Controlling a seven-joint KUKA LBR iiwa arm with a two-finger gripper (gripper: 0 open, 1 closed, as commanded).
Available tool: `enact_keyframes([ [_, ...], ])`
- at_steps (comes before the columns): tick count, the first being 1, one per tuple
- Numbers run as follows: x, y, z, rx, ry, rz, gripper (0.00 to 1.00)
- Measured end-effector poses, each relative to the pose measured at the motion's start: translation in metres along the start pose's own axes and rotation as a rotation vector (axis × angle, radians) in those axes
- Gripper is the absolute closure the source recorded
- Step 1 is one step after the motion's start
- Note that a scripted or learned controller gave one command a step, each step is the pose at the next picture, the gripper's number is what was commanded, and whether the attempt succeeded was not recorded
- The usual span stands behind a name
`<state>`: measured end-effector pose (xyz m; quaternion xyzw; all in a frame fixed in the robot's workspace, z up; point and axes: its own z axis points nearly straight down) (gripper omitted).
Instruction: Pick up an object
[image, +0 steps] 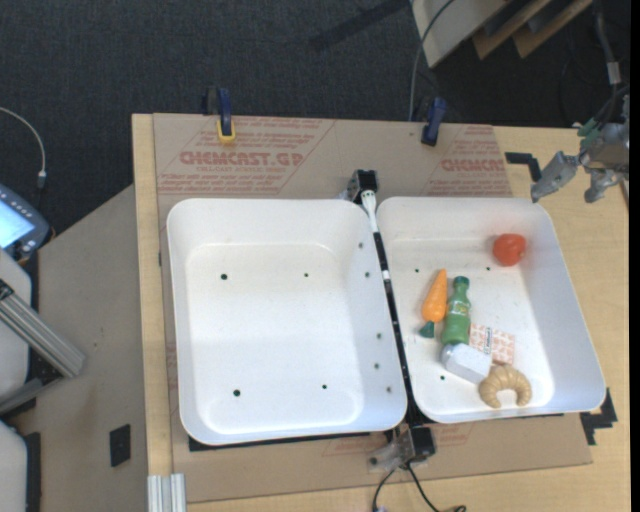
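At the surface's far right corner, pincer hangs outside the right bin; can't tell its state. Tomato, carrot, green bottle, croissant all untouched. Pick not started.

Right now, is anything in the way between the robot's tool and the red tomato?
Nothing visible blocks it. The tool is above the right bin's far corner, and the tomato lies alone near there. The carrot, green bottle and croissant lie farther away.

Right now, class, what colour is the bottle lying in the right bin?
Green, with a white label; the bottle shows clearly in the camera view.
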<state>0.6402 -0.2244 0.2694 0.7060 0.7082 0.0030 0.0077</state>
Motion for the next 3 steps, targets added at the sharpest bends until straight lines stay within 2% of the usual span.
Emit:
enact_keyframes([
  [1, 0.002, -0.106, 0.154, 0.037, 0.014, 0.008, 0.0],
  [2, 0.0, -0.074, 0.016, 0.002, 0.001, 0.0, 0.0],
  [3, 0.0, 0.0, -0.104, -0.002, -0.001, -0.002, 0.0],
])
